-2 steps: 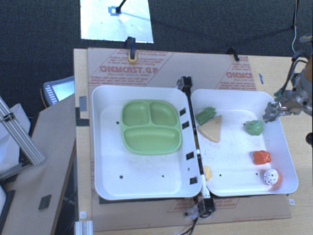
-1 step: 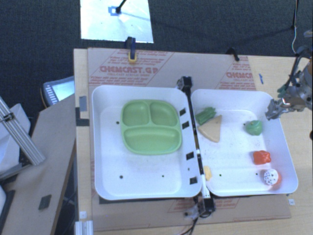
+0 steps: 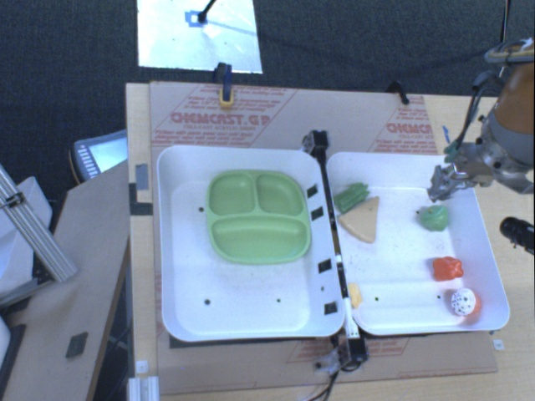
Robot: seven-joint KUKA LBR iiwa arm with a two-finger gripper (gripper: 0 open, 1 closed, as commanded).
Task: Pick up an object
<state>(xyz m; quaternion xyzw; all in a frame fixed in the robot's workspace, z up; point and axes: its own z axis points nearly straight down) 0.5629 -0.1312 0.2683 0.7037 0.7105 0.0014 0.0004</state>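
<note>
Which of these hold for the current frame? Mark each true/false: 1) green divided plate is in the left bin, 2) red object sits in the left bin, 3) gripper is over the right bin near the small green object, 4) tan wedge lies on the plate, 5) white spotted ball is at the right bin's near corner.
1) True: the green divided plate lies in the left bin.
2) False: the red object is in the right bin.
3) True: the gripper is just above the small green object.
4) False: the tan wedge lies on the right bin's floor.
5) True: the white spotted ball is there.
</note>
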